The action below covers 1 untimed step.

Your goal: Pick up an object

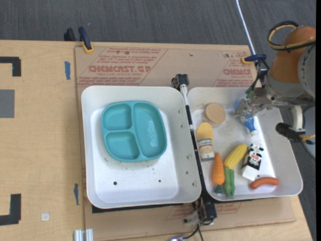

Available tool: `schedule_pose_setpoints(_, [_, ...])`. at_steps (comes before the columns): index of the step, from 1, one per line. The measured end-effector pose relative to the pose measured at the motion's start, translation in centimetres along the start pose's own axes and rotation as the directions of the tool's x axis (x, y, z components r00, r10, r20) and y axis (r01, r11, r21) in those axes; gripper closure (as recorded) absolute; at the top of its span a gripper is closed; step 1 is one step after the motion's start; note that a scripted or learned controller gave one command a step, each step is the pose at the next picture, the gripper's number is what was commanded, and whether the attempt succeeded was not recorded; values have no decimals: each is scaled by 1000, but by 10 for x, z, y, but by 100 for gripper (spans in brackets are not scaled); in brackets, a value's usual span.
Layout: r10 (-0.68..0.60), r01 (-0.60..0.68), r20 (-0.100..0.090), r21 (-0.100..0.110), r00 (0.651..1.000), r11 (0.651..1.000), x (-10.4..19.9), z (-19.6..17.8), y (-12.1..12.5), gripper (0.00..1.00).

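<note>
At the frame's right, the gripper (249, 112) hangs over a blue-capped tube (251, 123), presumably targeting it; jaws' state: cannot tell.

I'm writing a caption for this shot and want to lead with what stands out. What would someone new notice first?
Probably the teal divided plate, alone in the left bin. Next, the bright clutter in the right bin: a corn cob, a carrot, a red sausage and a round tan cookie. The arm's tool hovers at that bin's upper right, above a small blue-and-white tube.
</note>
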<state>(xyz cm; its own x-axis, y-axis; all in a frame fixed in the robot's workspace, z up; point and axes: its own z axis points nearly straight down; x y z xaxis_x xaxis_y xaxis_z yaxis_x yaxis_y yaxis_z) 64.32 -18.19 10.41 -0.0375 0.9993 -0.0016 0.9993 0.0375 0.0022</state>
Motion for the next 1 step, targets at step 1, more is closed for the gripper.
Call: schedule_pose_setpoints(1, [144,-144,-2,1,990,990,80,-76,15,100])
